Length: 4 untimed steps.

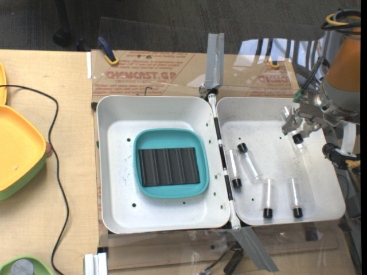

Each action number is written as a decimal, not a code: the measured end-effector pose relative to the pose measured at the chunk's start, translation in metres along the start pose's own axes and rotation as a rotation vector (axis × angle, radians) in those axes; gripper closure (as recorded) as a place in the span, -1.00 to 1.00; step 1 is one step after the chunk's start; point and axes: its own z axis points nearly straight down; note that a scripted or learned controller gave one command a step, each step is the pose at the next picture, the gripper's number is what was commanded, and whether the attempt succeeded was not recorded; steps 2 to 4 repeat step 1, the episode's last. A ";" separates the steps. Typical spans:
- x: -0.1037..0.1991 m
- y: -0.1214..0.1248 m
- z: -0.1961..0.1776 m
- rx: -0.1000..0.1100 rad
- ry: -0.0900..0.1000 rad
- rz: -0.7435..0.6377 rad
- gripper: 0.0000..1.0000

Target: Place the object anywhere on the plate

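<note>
A teal plate with a dark ridged centre lies in the left white bin. Several clear tubes with black caps lie in the right bin: one along the left wall, one slanted beside it, and two near the front. My gripper hangs over the back right part of the right bin. A further black-capped tube is right at the gripper's tip. Whether the gripper holds it or it lies on the bin floor below is unclear.
A metal divider post stands at the back between the bins, with cardboard behind them. Yellow and green dishes sit on the wooden table at the left, with a black cable running past them.
</note>
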 end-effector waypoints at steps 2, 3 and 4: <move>0.000 0.000 0.000 0.000 0.000 0.000 -1.00; 0.000 0.000 0.000 0.000 0.000 0.000 -1.00; 0.000 0.000 0.000 0.000 0.000 0.000 -1.00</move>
